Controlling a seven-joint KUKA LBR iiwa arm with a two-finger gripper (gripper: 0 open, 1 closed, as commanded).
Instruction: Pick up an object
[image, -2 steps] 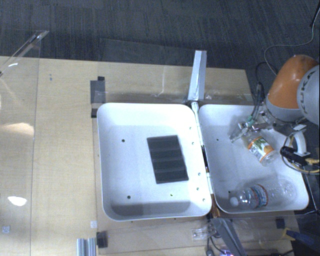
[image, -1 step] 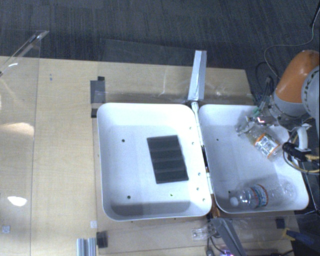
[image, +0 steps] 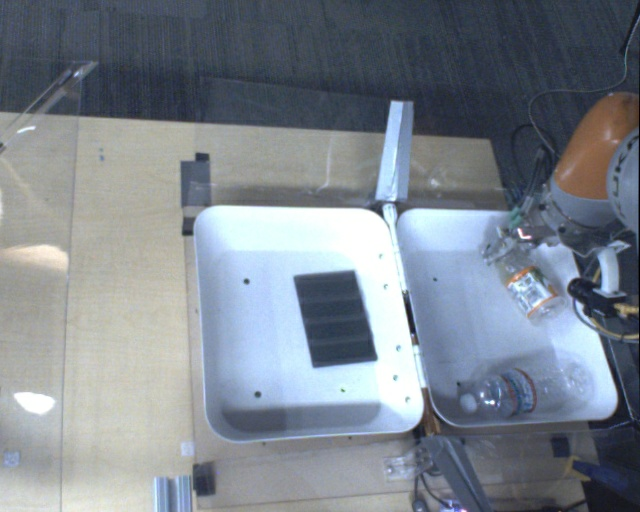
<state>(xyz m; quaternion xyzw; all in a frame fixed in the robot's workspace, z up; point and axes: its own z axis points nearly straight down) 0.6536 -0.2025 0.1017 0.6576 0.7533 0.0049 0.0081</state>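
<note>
- Camera view, nearest first: a clear plastic bottle (image: 510, 391) lies along the front wall of the right bin (image: 440, 300), long axis roughly left-right, cap toward the left.
- Farther back, a small clear bottle with an orange label (image: 528, 290) lies slanted, neck toward the gripper (image: 508, 243).
- You cannot tell the gripper's opening; close across the bottle's width, not along it.
</note>
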